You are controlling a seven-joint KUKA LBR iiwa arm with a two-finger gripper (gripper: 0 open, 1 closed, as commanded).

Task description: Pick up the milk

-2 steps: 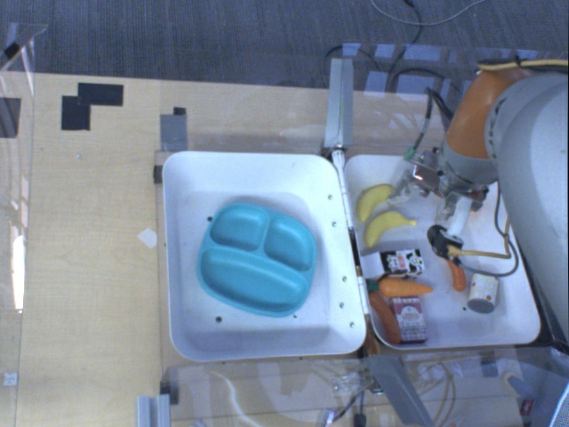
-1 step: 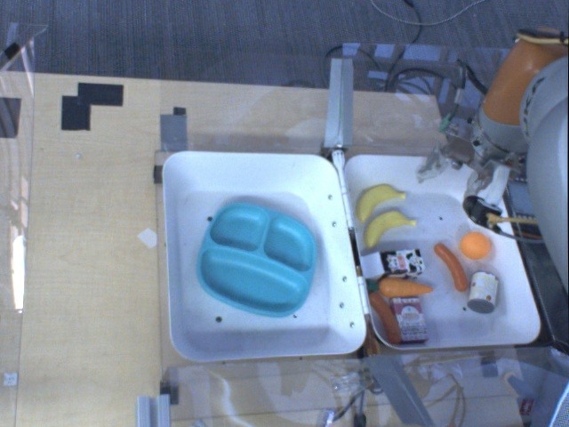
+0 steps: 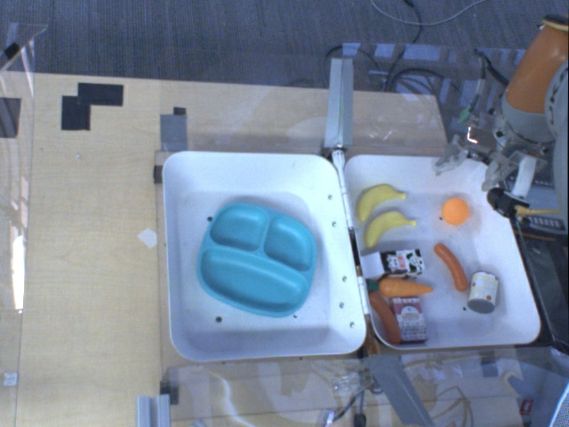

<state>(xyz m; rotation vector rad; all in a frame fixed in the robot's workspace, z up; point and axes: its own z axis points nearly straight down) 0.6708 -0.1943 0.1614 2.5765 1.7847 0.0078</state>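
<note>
Pale wood makes up your bench, with grey carpet behind it and two white bins side by side: one bin bears a single blue divided plate, the other bin holds everything else. Take the carrot as your marker. The milk, one small carton with black-and-white patches, lies just behind the carrot, touching it or very nearly. Your gripper hangs over the back corner of that bin on the arm's side, well apart from the carrot and high above the contents, and you cannot tell from this angle whether it is wide or narrow. By my reading you are at the approach step, with nothing grasped yet. The next move calls for travelling across the bin toward the carrot, lining up over the carton behind it, and coming down without catching the carrot. Counting the rest: two bananas behind the carrot toward the plate, one orange ball behind it toward the arm, one red sausage beside it on the arm's side, one pale can past that sausage, and one red packet in front of the carrot.
</note>
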